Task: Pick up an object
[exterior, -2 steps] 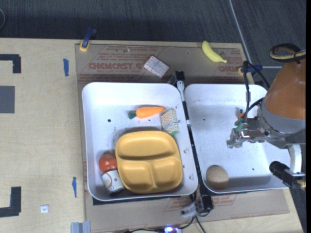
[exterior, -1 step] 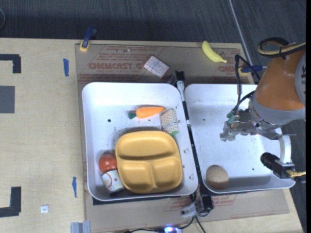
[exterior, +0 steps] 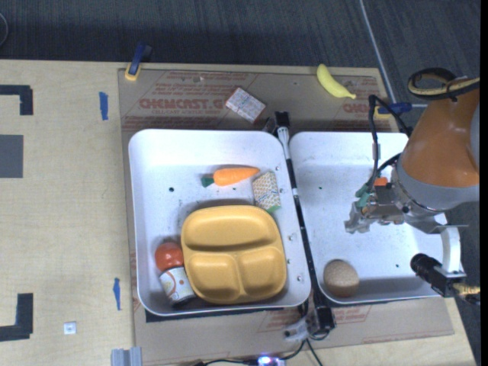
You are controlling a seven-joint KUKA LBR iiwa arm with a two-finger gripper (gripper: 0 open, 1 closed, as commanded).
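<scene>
My gripper [exterior: 358,218] hangs over the middle of the right bin [exterior: 328,162], its tip pointing left, with nothing seen between its tips. A brown, potato-like lump [exterior: 341,276] lies in that bin's front left corner, below and left of the gripper. In the left bin [exterior: 152,158] lie a toy carrot [exterior: 232,176], a patterned packet [exterior: 265,190], a yellow divided tray [exterior: 232,252] and a small can with a red top [exterior: 173,271].
Behind the bins, on the cardboard sheet, lie a yellow banana [exterior: 334,83] and a small patterned box [exterior: 245,104]. A black divider clip [exterior: 281,120] sits between the bins at the back. The arm's orange band [exterior: 450,139] covers the right bin's right side.
</scene>
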